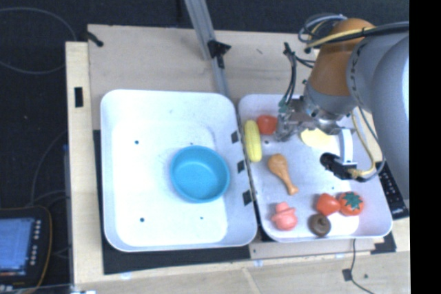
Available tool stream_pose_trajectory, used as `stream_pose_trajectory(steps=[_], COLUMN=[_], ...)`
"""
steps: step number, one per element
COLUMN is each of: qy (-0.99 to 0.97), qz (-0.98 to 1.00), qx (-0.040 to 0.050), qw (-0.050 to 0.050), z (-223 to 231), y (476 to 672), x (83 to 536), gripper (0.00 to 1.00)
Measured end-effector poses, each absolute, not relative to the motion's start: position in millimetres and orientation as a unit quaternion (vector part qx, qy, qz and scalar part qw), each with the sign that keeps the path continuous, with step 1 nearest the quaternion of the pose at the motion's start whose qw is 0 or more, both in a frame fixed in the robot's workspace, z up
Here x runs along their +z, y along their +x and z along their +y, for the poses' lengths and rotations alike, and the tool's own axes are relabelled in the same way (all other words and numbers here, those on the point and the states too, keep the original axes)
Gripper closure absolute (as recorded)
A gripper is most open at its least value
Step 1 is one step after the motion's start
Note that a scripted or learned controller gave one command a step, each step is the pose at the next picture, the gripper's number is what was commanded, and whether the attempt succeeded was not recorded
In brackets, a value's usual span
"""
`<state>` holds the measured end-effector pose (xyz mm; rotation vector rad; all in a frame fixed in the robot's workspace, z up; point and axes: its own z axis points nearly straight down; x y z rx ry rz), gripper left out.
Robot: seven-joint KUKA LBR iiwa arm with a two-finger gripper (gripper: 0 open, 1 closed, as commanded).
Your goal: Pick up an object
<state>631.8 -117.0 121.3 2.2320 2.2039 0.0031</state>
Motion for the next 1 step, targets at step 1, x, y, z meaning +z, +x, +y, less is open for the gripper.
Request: stream_pose_trajectory(steps=[1], qy=[0.713], qz=[0.702], qx=[0.0026], qw=[0.001], z=[-122.2], y=[630.8], x=[187.4], gripper=[1.0])
